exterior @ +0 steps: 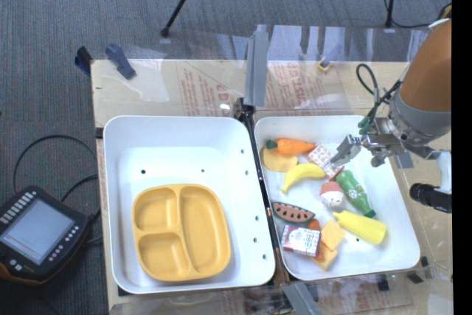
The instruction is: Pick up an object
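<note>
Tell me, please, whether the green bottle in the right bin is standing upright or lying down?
Lying down: the green bottle rests on its side on the right bin floor, cap end toward the banana.

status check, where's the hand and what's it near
Hand over the right bin, nothing seen in it. Closest: green bottle, small packet, banana. Toys packed tight around them. Yellow tray alone in left bin.

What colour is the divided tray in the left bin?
Yellow. The divided tray shows plainly in the camera view, lying in the left bin.
</note>
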Motion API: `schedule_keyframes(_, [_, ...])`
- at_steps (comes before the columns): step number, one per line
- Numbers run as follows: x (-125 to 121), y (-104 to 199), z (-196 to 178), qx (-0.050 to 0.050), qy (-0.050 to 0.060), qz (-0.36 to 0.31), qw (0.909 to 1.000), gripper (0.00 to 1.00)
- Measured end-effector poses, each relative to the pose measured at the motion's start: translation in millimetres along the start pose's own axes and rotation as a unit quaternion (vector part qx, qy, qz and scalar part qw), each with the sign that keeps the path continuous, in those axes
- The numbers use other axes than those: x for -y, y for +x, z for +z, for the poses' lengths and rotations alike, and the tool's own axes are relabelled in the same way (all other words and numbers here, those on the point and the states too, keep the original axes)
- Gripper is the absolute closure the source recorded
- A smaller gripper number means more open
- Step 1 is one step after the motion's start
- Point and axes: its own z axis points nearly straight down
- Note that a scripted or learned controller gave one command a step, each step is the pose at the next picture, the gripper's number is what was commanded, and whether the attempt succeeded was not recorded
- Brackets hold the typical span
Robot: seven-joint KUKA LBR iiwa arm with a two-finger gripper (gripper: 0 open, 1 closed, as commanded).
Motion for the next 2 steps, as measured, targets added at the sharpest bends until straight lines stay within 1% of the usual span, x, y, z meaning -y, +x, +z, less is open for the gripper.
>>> schedule_keyframes(1, [-33.8, -38.4, 140.9, -0.001, 0.005, 0.065, 0.9979, 0.00])
schedule_keyframes(2, [-36.1, -38.7, 127.5, -0.001, 0.002, 0.065, 0.9979, 1.00])
